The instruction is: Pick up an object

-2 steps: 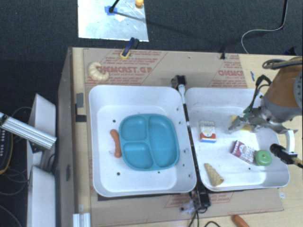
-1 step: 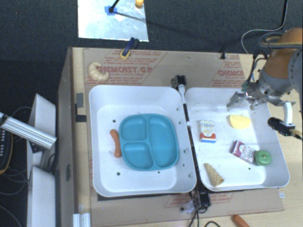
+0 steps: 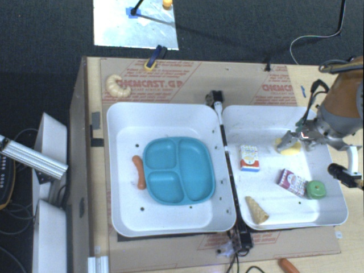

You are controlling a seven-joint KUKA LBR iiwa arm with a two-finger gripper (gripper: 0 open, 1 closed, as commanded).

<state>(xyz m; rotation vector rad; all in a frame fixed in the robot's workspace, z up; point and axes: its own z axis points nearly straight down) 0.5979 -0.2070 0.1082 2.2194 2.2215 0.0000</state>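
Note:
My gripper (image 3: 297, 139) reaches in from the right over the far right part of the right bin (image 3: 267, 118). It looks open, low over a yellow object (image 3: 290, 148) that lies just in front of and under its fingertips. Whether it touches the yellow object I cannot tell. Also in this bin are a small white, red and yellow carton (image 3: 249, 157), a maroon box (image 3: 291, 182), a green round piece (image 3: 315, 189) and a tan cone (image 3: 257, 209).
The left bin (image 3: 165, 115) holds a blue divided plate (image 3: 178, 170) and an orange sausage (image 3: 139, 172) beside it. A black divider (image 3: 224, 147) runs between the bins. A pale curled object (image 3: 118, 85) lies on the cardboard behind the left bin.

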